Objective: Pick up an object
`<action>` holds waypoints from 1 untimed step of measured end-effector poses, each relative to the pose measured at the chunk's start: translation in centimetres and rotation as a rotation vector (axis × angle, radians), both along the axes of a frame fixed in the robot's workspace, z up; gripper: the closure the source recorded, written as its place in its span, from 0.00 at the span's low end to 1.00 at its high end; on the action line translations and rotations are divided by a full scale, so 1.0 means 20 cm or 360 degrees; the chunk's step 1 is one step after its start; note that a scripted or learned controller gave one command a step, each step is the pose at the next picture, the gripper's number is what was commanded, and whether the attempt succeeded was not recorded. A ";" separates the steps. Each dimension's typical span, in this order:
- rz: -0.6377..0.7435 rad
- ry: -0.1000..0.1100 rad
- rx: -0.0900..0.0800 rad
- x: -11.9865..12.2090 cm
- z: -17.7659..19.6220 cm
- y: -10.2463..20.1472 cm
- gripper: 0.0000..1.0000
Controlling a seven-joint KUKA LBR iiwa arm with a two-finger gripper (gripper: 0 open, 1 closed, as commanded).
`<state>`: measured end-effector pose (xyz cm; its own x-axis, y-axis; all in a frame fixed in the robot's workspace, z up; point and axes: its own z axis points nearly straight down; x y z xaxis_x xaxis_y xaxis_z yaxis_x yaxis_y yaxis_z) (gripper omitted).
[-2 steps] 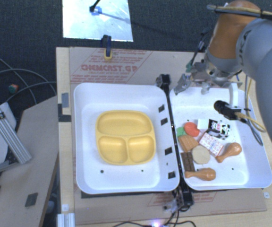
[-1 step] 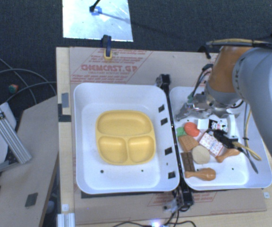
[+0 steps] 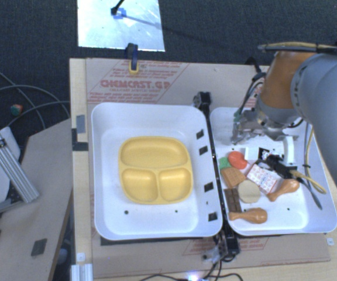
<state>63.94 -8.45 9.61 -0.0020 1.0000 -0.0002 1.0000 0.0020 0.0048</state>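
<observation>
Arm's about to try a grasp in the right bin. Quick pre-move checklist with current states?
1. Gripper over the right bin: ok.
2. Object between the fingers: cannot tell.
3. Target close by: ok, red piece lies just below the gripper.
4. Target isolated: not ok, it touches the brown piece and sits in a crowded pile.
5. Left bin contents out of the way: ok, yellow tray sits centred there.

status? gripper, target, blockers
Gripper low over right bin's far end, holding nothing visible. Toy food pile untouched near the bin's middle. Yellow divided tray in left bin. No blockers seen.
</observation>
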 end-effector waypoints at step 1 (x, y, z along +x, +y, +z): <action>-0.0006 -0.0003 -0.0001 -0.29 -0.04 -0.10 1.00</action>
